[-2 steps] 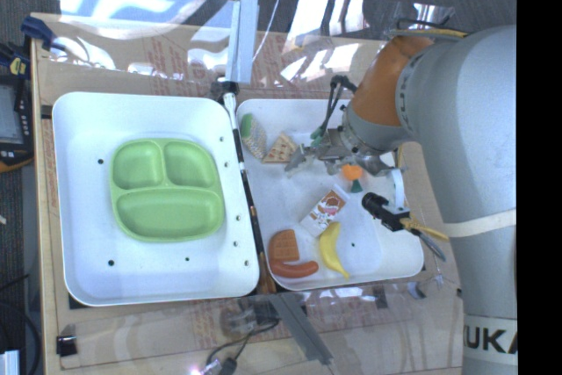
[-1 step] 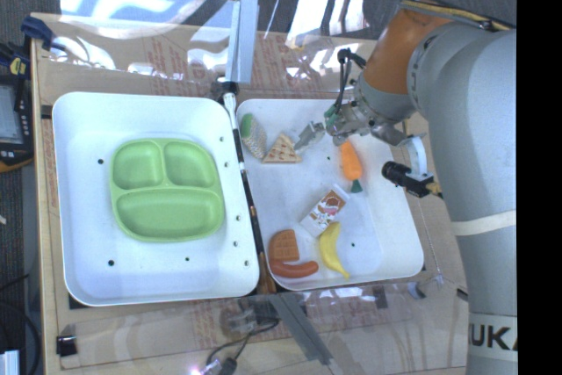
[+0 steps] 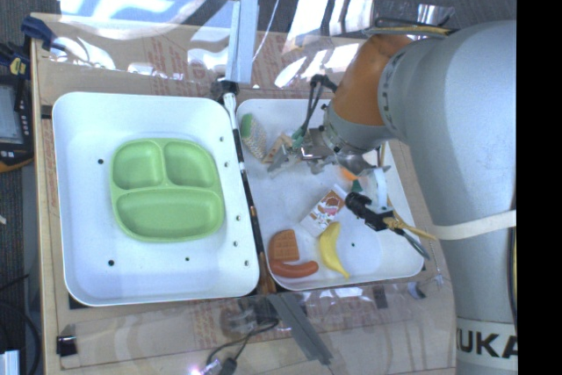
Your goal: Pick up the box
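Note:
The box (image 3: 323, 212) is a small white carton with a red and brown print, lying flat near the middle of the right bin (image 3: 386, 263). My gripper (image 3: 283, 155) hangs over the upper left part of that bin, up and to the left of the box and apart from it. Its fingers point left and nothing of the box lies between them. The grey arm with its orange band (image 3: 364, 97) covers the bin's upper right part.
A banana (image 3: 331, 248), a sausage (image 3: 294, 269) and a round brown food piece (image 3: 282, 245) lie below the box. A green item (image 3: 248, 126) sits at the right bin's top left. The left bin (image 3: 79, 259) holds a green divided plate (image 3: 167, 189).

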You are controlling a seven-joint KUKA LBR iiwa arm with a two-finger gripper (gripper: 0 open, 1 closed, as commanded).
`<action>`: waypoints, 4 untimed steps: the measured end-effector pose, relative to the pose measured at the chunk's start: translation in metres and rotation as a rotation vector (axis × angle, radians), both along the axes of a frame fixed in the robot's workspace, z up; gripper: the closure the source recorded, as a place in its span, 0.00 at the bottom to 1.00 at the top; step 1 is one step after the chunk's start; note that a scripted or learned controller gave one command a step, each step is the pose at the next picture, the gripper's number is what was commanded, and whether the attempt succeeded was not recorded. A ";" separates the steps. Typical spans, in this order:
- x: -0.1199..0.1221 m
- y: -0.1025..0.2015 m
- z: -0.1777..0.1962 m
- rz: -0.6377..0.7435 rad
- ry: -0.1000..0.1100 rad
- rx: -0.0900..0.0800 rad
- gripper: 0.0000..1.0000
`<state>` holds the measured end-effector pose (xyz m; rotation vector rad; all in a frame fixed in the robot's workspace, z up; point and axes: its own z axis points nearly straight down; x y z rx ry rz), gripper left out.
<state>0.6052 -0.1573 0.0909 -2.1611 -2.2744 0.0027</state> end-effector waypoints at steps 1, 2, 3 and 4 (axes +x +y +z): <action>0.053 0.000 0.002 0.311 -0.007 -0.001 0.00; 0.052 -0.001 0.012 0.314 -0.001 0.000 1.00; 0.046 0.102 0.102 0.249 -0.005 -0.001 1.00; 0.045 0.102 0.102 0.248 -0.004 -0.001 0.00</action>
